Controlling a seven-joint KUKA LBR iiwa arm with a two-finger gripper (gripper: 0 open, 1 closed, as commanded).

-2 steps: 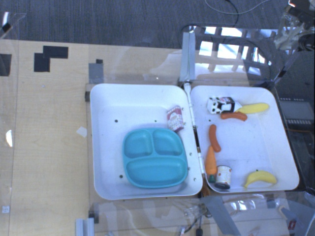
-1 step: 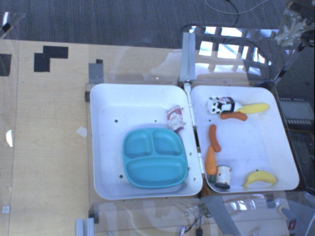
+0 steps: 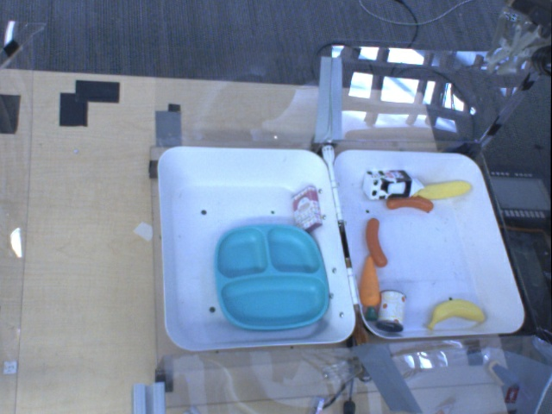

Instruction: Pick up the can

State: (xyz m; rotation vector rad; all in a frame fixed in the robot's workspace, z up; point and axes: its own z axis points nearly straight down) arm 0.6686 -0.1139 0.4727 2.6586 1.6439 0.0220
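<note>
- Camera view: the can (image 3: 391,308) is seen in the right bin (image 3: 496,257), in the near left corner, close against the wall and just beside the carrot (image 3: 369,285).
- Its pose is hard to read; it seems to be tipped, with a dark end turned toward the near rim.
- The gripper (image 3: 515,37) is seen blurred at the far right corner, well apart from the can; whether it is open or closed cannot be told.
- The can is judged stiff, light, smooth and likely to roll or slip.
- A grasp across the curved sides, at mid-length, is advised; little room is left by the wall and the carrot.
</note>
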